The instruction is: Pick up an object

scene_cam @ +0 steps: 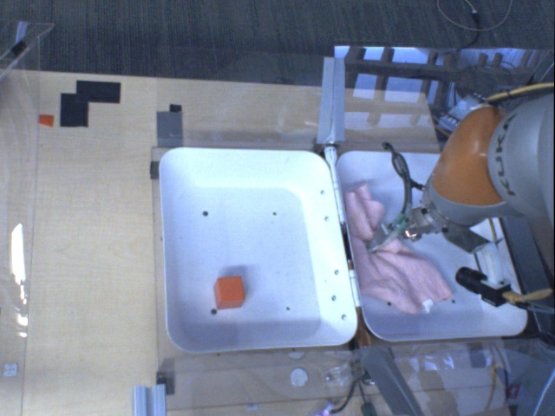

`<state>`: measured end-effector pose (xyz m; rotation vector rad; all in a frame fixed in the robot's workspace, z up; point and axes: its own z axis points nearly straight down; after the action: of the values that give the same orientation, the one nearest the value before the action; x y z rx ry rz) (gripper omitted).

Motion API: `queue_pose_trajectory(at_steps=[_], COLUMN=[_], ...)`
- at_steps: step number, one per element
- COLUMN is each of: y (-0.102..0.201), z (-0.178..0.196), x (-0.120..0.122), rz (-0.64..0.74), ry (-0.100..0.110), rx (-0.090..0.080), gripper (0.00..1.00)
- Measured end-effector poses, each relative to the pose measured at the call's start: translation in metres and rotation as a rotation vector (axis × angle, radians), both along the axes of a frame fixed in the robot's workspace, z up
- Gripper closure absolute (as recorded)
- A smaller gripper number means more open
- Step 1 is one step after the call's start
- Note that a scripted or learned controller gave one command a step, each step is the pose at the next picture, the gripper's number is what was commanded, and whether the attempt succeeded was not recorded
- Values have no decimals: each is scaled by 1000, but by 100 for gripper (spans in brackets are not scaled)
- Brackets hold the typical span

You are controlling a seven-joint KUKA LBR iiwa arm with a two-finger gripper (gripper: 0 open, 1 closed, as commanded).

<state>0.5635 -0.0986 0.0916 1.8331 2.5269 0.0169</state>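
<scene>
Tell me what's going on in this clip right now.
The arm reaches into the right bin, with its claw down at a crumpled pink cloth. Whether the cloth is actually gripped can't be made out. A small orange block sits untouched in the left bin.

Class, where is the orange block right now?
The orange block lies in the left bin, near its front-left corner, apart from the pink cloth in the right bin.

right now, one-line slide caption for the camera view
KUKA arm's gripper down on a pink cloth in the right bin; orange block in the left bin.
</scene>
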Motion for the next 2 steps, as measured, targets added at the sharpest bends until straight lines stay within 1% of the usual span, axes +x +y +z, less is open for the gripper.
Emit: queue_pose_trajectory(at_steps=[1, 2], y=[8, 5], z=[0, -2], x=[6, 77], rz=[33, -201], ry=[3, 7], rx=[-2, 5], gripper=[0, 0])
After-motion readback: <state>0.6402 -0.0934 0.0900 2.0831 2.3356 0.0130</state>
